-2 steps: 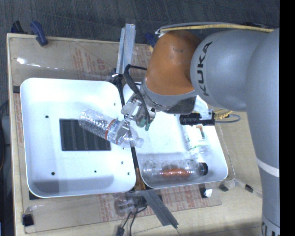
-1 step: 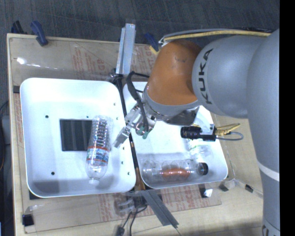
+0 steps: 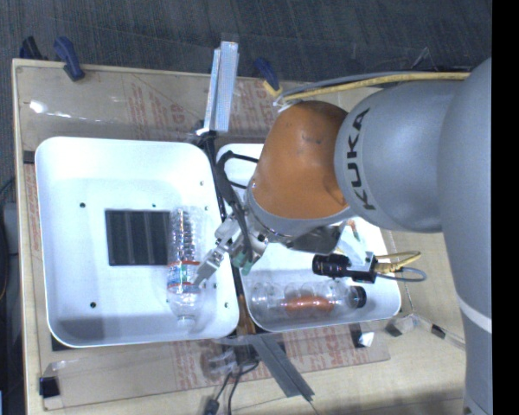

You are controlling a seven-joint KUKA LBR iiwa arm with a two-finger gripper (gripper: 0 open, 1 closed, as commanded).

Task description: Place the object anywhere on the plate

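Observation:
A dark rectangular plate [image 3: 138,236] lies flat in the middle of the left white bin [image 3: 78,180]. A clear plastic bottle [image 3: 182,258] lies lengthwise just off the plate's right edge, its upper part touching or slightly overlapping that edge and its lower end on the bin floor. My gripper [image 3: 206,268] reaches in from the right over the wall between the bins. It sits against the right side of the bottle's lower half. I cannot make out whether it grips the bottle.
The right bin [image 3: 389,305] holds a clear bottle with copper-coloured contents [image 3: 304,301] along its near wall. The grey and orange arm covers most of that bin. A metal bar [image 3: 222,85] stands behind the bins, and blue clamps [image 3: 69,59] hold the bench's far edge.

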